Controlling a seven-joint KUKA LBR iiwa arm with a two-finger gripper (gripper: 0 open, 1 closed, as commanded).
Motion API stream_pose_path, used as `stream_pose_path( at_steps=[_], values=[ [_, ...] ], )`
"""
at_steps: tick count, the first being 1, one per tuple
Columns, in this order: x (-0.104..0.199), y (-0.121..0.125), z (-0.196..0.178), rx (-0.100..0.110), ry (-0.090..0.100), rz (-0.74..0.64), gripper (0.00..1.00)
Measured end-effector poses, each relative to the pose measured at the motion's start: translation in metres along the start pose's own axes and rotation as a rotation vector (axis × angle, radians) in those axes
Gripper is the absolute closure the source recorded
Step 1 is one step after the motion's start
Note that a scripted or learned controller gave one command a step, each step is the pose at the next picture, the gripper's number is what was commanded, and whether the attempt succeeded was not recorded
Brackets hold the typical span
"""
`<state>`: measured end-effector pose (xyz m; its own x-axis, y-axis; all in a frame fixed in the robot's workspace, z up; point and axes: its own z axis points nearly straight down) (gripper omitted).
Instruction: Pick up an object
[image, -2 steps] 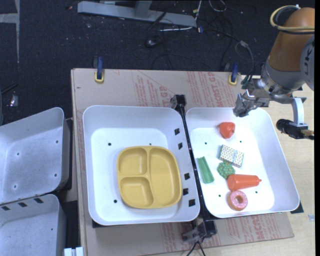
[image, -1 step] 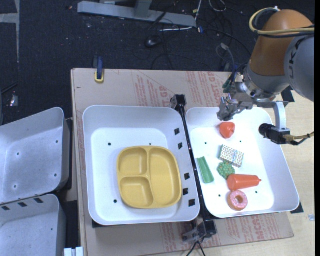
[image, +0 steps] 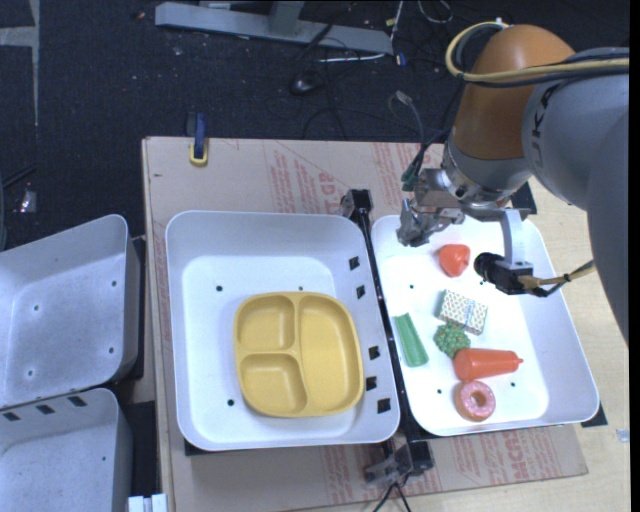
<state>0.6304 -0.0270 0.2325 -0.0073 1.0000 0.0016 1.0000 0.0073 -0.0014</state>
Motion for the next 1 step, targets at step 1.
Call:
stream_pose_path(
  at_steps=[1],
  values=[
    [0.0520, -0.0063, -0.0098, -0.002, 0.000, 0.000, 1.00]
  ],
)
